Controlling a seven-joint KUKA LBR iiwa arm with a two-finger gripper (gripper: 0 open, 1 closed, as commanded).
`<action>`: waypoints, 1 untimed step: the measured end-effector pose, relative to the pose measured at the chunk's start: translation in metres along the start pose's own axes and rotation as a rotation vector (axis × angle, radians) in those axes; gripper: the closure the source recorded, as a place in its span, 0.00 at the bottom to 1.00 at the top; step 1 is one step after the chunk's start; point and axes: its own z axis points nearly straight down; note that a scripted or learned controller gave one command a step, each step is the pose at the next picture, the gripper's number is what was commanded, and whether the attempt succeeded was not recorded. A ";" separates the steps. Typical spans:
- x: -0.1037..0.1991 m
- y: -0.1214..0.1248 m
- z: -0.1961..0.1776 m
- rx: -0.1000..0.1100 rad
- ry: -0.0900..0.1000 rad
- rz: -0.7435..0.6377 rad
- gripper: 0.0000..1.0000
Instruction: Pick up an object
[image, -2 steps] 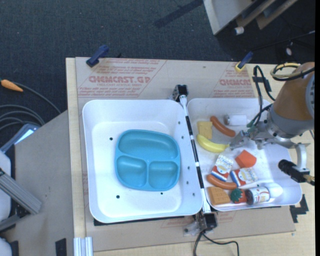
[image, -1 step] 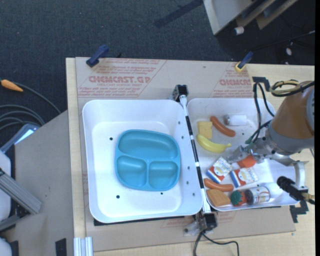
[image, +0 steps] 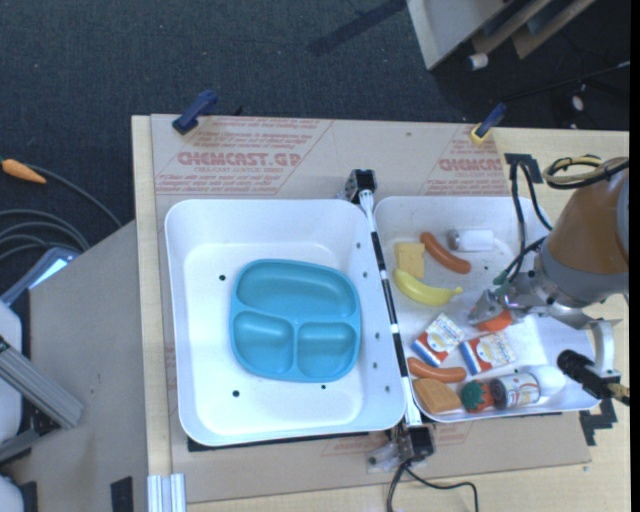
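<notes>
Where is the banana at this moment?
The banana lies in the right bin, near its left wall, just below the yellow cheese wedge and left of the pincer.

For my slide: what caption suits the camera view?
Gripper low over toy food in the right bin; blue plate in the left.

Tray (image: 296, 320) in L bin (image: 190, 300); food in R.

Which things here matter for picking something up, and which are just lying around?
For the job:
hand, low in the right bin
orange piece right by it
banana
sausage
small cartons

Lying about:
blue divided plate in the left bin
blue clamp
cables on the floor
</notes>
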 end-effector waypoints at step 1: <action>0.083 -0.027 -0.090 0.002 0.001 -0.003 1.00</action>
